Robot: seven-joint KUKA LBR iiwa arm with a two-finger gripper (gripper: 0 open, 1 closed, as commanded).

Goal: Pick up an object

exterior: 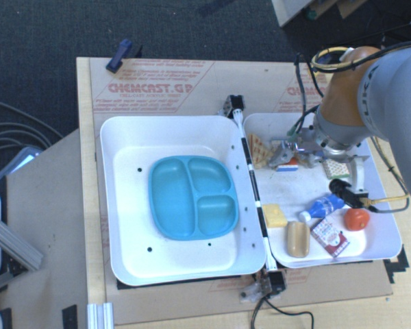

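Nearest me is the left bin [123,252], close to the table's [164,88] near edge, with a blue three-part plate [192,197] lying flat in its middle. A small blue clip [118,55] sits off at the table's far left corner.

The right bin [370,249] touches the left one along one side, and the loose things for picking are all in it. A waffle [259,149] lies at its far left corner. The hand [285,157] is low just beside the waffle, above a small red, white and blue piece [288,167]. I cannot tell whether the hand is spread or pressed together.

A yellow block [275,216] lies by the bin's left wall, and a tan roll [296,239] is just beside it at the near edge. Next come a blue tube [327,205] and a red packet [329,238] nearer the near edge, then a tomato [357,218] toward the right wall. A pale checked pad [335,167] lies below the arm [370,101], which reaches in from the right.
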